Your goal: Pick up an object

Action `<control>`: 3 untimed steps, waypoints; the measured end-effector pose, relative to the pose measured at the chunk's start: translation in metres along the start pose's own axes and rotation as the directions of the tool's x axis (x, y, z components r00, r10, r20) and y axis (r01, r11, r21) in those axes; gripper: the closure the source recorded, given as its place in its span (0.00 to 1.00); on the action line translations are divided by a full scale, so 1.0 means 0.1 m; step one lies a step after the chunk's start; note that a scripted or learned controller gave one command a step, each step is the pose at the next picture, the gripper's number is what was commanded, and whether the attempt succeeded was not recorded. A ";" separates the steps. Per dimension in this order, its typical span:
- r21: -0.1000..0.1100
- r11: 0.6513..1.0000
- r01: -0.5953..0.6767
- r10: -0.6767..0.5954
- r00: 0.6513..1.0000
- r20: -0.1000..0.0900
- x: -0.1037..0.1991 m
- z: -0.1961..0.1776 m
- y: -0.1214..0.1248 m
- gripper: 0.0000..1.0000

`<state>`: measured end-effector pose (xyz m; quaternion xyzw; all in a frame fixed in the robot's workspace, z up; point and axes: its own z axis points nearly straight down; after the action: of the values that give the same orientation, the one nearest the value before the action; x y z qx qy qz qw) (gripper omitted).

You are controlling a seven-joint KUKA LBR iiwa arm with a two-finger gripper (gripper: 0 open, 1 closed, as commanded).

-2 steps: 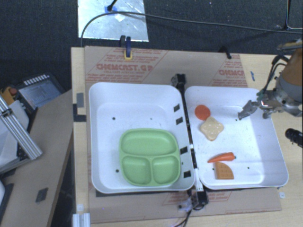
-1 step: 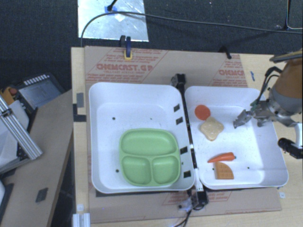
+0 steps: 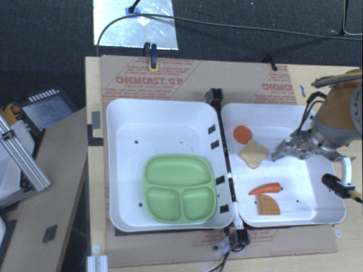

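Two white bins sit side by side on a bench. The left bin [image 3: 122,118] holds a green divided tray [image 3: 178,187]. The right bin [image 3: 300,211] holds a red disc [image 3: 243,134], a tan block [image 3: 253,153], an orange carrot [image 3: 265,188] and a brown wedge [image 3: 268,206]. The gripper [image 3: 279,152] hangs low, just right of the block. Finger state is unclear.

Two bins sit side by side on the worktop [image 3: 94,169]. The left bin [image 3: 122,123] holds a divided plate [image 3: 179,187] toward its near edge. In the right bin [image 3: 317,208], a disc [image 3: 243,134] lies at the back left, a bread piece [image 3: 253,153] just in front of it, then a carrot [image 3: 265,188], and a cracker [image 3: 268,205] nearest the front. The gripper [image 3: 279,153] hovers just right of the bread piece.
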<state>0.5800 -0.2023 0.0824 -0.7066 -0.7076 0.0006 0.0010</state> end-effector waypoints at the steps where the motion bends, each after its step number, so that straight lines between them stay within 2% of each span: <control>1: -0.007 1.000 0.001 -0.001 1.000 0.002 -0.01 -0.14 0.02 1.00; 2: -0.009 1.000 0.003 -0.003 1.000 0.003 0.00 -0.61 0.12 1.00; 3: -0.011 1.000 0.004 -0.004 1.000 0.004 0.03 -1.25 0.12 1.00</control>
<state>0.5927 -0.1997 0.2077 -0.7052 -0.7090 -0.0022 -0.0043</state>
